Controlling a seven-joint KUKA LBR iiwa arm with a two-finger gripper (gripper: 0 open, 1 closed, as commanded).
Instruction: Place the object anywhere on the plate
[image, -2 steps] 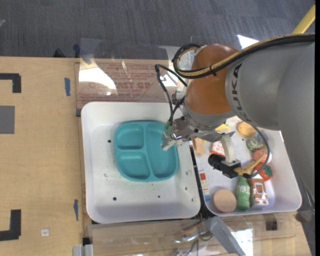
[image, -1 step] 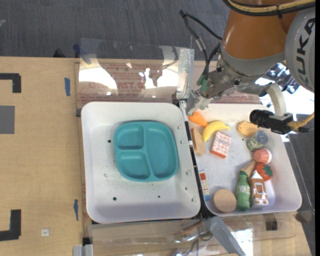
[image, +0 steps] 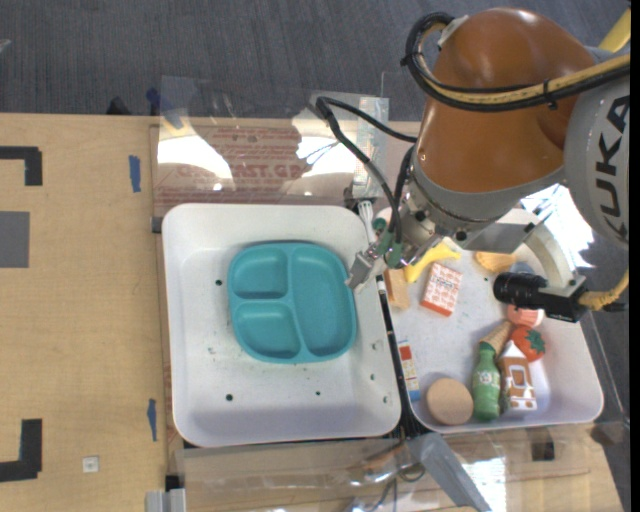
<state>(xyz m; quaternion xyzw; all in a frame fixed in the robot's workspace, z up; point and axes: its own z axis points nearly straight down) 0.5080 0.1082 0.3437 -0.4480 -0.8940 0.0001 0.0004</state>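
A teal divided plate (image: 293, 300) lies in the middle of the left white bin (image: 200, 380). My gripper (image: 374, 258) hangs over the divider between the two bins, just off the plate's upper right rim, under the big orange wrist band. Right beside it in the right bin lie a tan wooden block (image: 398, 289), a yellow piece (image: 432, 262) and an orange-and-white box (image: 442, 289). The wrist hides most of the gripper, and I cannot make out anything held in it.
The right bin (image: 570, 400) also holds a green bottle (image: 486, 379), a round tan piece (image: 450, 400), a small carton (image: 518, 386), a red fruit (image: 528, 340) and another yellow piece (image: 493, 262). A black cylinder (image: 527, 291) juts over that bin.
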